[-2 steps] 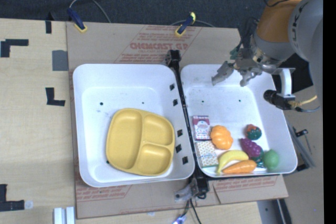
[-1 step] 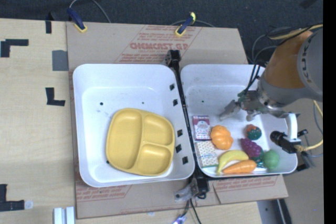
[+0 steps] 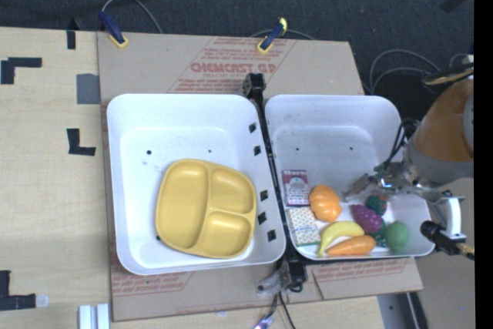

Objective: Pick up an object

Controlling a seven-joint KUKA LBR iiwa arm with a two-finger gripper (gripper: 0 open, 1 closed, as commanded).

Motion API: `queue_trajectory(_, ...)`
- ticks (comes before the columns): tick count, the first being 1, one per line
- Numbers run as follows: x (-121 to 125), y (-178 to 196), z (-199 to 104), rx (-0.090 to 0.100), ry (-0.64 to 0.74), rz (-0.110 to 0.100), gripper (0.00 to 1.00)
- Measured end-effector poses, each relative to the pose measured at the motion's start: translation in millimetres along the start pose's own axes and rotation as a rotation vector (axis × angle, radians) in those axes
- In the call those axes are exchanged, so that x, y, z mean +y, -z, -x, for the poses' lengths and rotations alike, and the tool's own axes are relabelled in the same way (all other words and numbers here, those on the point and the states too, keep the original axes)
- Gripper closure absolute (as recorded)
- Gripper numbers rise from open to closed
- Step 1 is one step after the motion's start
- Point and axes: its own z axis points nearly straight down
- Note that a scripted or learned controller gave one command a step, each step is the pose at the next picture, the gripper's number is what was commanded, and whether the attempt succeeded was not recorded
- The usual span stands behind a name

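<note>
The right bin (image 3: 331,101) holds toy food at its near side: an orange pepper-like fruit (image 3: 325,203), a yellow banana (image 3: 340,233), a carrot (image 3: 352,246), purple grapes (image 3: 368,218), a green lime (image 3: 397,236) and a small teal piece (image 3: 375,204). Two small printed cards (image 3: 296,187) lie by the bin's left wall. My gripper (image 3: 376,184) hangs low at the bin's right side, just above the teal piece and the grapes. Nothing can be made out in its grasp. The grey wrist with its orange band (image 3: 445,131) comes in from the right.
The left bin (image 3: 185,101) holds a yellow divided plate (image 3: 206,208). Both bins rest on a cardboard sheet (image 3: 223,65) held by clamps (image 3: 271,37) at the far edge. Cables run across the dark floor behind the bench.
</note>
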Motion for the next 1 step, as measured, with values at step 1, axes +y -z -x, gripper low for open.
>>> queue_trajectory(1, 1.9, 10.7, 0.1, -0.002, 0.002, 0.006, 1.00)
